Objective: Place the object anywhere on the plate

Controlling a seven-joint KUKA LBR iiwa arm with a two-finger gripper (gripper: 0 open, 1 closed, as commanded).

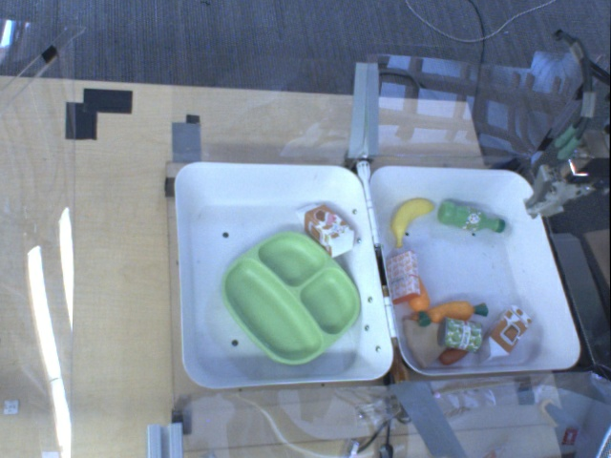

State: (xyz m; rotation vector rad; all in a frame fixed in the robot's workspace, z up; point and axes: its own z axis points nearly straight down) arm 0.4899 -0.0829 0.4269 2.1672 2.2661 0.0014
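Note:
A green divided plate (291, 297) lies in the left bin (205, 256). A small white and orange carton (329, 229) stands at the plate's far right rim; whether it rests on the rim or just beside it I cannot tell. My gripper (554, 191) hangs at the far right corner of the right bin (549, 284), well away from the plate and carton, with nothing visibly in it.
The right bin holds a banana (410, 217), a green bottle (470, 219), a pink patterned carton (403, 275), a carrot (452, 310), a green can (460, 334) and a small orange and white carton (511, 328). A metal divider (363, 122) runs between the bins.

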